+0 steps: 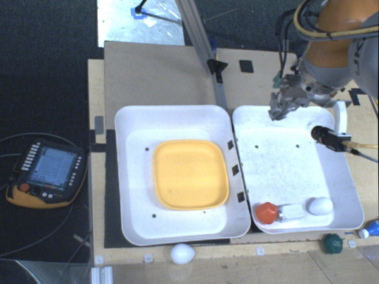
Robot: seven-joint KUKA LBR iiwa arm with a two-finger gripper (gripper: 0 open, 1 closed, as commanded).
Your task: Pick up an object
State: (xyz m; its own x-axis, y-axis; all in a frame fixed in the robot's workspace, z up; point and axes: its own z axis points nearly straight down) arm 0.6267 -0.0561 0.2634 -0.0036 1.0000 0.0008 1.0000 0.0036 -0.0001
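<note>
- While the gripper hangs over the right bin's far edge, finger state cannot be told
- Orange ball, white egg at near wall
- Yellow plate in left bin

left bin: white, with small dark dots
plate: plain yellow
right bin: white, faintly speckled
ball: orange-red
egg in the right bin: white
egg on the bench edge: white
small ball: dark green
arm: grey, with an orange band
pendant: dark grey over yellow — bluish screen
bench: tan
floor: dark — finely flecked
</note>
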